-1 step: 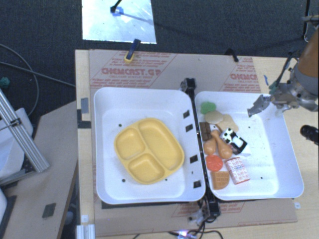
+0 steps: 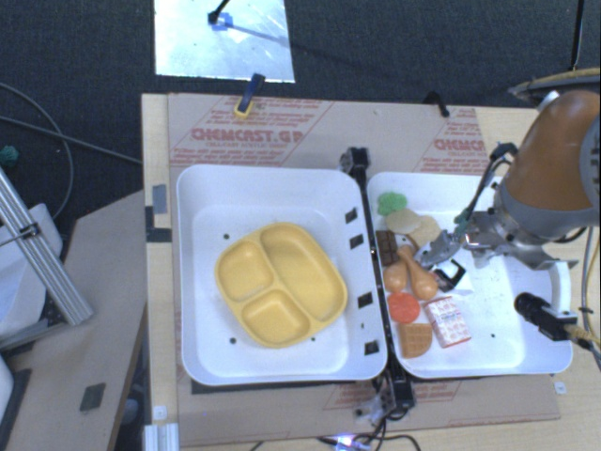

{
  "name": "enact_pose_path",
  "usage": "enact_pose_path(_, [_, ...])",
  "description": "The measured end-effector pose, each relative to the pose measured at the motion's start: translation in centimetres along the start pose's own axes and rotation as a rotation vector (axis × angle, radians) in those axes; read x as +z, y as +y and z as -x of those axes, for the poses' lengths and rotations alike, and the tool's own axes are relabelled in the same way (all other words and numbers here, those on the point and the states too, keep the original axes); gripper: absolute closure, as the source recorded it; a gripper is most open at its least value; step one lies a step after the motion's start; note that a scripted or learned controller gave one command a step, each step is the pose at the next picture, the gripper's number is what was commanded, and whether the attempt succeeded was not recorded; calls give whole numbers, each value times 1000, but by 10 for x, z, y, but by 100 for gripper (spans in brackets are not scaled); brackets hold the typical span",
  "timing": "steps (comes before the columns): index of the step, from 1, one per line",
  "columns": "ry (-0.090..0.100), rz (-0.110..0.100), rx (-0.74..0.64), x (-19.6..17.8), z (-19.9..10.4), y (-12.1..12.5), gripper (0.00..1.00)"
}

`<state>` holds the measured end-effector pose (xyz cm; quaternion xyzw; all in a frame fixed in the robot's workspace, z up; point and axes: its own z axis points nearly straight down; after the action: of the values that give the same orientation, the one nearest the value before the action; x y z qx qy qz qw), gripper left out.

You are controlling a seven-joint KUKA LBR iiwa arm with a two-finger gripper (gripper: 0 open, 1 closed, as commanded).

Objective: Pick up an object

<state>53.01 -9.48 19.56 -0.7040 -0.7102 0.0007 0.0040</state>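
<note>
The right white bin (image 2: 498, 350) holds a cluster of toy foods along its left side: a green piece (image 2: 392, 202), a beige piece (image 2: 409, 222), a brown bar (image 2: 385, 245), two tan-orange pieces (image 2: 410, 275), a red round piece (image 2: 404, 307), a brown cookie-like piece (image 2: 415, 338) and a small white-and-red box (image 2: 448, 322). My gripper (image 2: 443, 259) reaches in from the right and hangs low over the tan-orange pieces, just above the box. Nothing is visibly held in it.
The left white bin (image 2: 197, 346) holds a yellow divided plate (image 2: 279, 283). A black divider (image 2: 371, 261) runs between the bins. The bench's brown board (image 2: 282, 130) lies behind them, with a small yellow-and-blue item (image 2: 248, 97) on its far edge.
</note>
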Motion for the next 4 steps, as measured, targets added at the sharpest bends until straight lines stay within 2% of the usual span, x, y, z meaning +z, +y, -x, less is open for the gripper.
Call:
enact_pose_path(1, [-1,7,-3,12,-73,4,0])
enact_pose_path(2, [-5,5,12,57,-7,-22,0])
enact_pose_path(3, [-10,27,9,104,-8,-37,0])
enact_pose_path(4, [-5,11,8,85,-6,-42,0])
